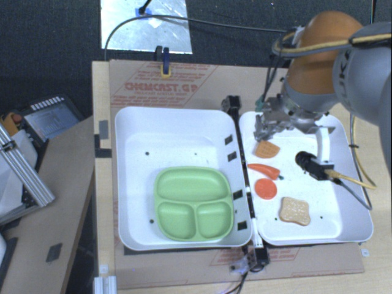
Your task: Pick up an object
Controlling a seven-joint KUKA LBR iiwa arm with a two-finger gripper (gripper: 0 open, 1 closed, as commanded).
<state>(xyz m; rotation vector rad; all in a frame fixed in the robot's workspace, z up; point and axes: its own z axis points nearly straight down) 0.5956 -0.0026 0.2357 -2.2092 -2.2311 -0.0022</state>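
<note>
The arm's jaws hang low over the far left part of the right bin point(349, 225), at point(264, 130); whether they are apart or together cannot be told. Just below them lies a small tan chip-like piece point(267, 149), its long axis roughly across the bin. Nearer the camera from the jaws lie a red pepper point(263, 170), pointing left-right, a red disc point(266, 189) and a toast slice point(294, 211). The left bin point(131, 139) holds a green divided tray point(193, 202).

divided plate point(193, 204) in left bin point(138, 133). right bin point(349, 222): cracker point(267, 149) at back, pepper point(263, 170) and round slice point(266, 189) mid, toast point(294, 211) at front.
</note>
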